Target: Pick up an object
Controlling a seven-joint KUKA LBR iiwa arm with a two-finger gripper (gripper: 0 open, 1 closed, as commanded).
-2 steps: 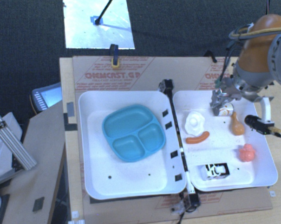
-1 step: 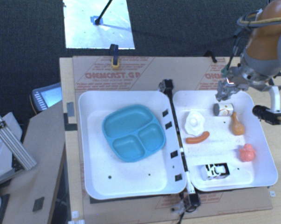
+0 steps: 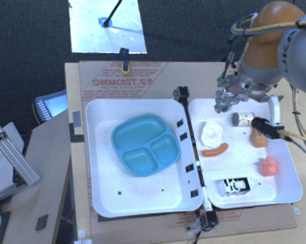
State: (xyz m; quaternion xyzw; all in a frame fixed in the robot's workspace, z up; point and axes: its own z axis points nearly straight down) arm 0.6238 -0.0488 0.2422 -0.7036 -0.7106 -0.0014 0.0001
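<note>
Down at the near edge of the right bin [image 3: 285, 189] sits a small black-and-white block [image 3: 235, 185], lying flat by the front wall. Just up and right of it, a pink toy [image 3: 268, 166] rests on the bin floor. Moving further back, an orange sausage [image 3: 215, 150] lies just below a white egg piece [image 3: 211, 133], close to touching it. Over to the right, a brown piece [image 3: 258, 138] lies near the far wall, with a small grey-and-white cylinder [image 3: 242, 119] above it. The gripper [image 3: 222, 103] hangs over the back left corner of that bin, above the egg; whether it is open or closed, I cannot tell. In the left bin [image 3: 108, 197], a blue tray [image 3: 145, 150] lies at a slant.
</note>
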